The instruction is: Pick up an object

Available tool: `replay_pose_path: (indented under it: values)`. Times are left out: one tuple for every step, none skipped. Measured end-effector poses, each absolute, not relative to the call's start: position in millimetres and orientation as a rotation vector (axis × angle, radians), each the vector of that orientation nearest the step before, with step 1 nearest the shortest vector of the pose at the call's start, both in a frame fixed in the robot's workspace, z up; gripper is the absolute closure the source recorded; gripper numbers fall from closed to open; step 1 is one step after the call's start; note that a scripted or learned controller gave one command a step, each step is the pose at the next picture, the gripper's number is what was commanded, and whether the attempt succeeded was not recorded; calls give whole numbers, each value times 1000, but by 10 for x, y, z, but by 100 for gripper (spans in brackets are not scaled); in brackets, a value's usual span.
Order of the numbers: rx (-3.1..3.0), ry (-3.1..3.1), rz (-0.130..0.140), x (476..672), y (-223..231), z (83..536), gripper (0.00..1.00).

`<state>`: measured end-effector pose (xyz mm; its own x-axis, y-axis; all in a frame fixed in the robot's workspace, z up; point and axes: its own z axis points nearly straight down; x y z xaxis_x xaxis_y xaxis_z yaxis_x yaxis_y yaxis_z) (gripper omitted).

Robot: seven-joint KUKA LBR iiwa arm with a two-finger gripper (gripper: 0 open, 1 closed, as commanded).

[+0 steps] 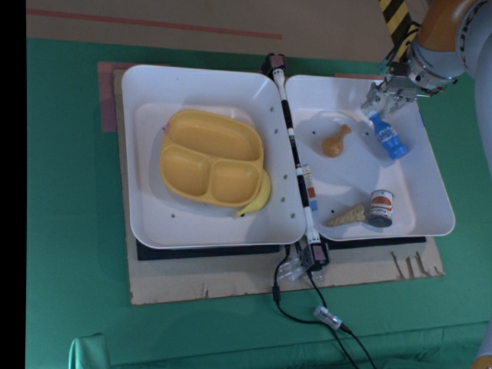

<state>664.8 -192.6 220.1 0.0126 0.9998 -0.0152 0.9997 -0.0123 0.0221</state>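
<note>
Cables: loose black leads [323, 314] trail off the bench front nearest you, well clear of the work.
Bottle: blue bottle [388, 138] lies on its side in the right bin [430, 198], near the far right corner, white cap toward the far wall. It's the likely pick.
Gripper: gripper [383, 100] sits just over the cap end, fingers spread a little, nothing between them. Bottle body runs out from under it toward you.
Risk 1: you're over the cap, not the body. A close there can pinch the narrow end and squirt the bottle out.
Risk 2: round bottle on a slick floor, so it may roll if one finger lands first.
Risk 3: bin wall is close behind; watch for a finger strike.
Neighbours: drumstick [335, 141] near, to the left; can [380, 207] and cone [346, 216] well apart at the front.
Left bin: yellow tray [211, 156] and banana [260, 197], not involved.
</note>
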Motion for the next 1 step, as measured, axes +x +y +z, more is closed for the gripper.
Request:
replay_pose_path:
  values:
    - [2215, 2206, 10, 6625, -1547, 3538, 100]
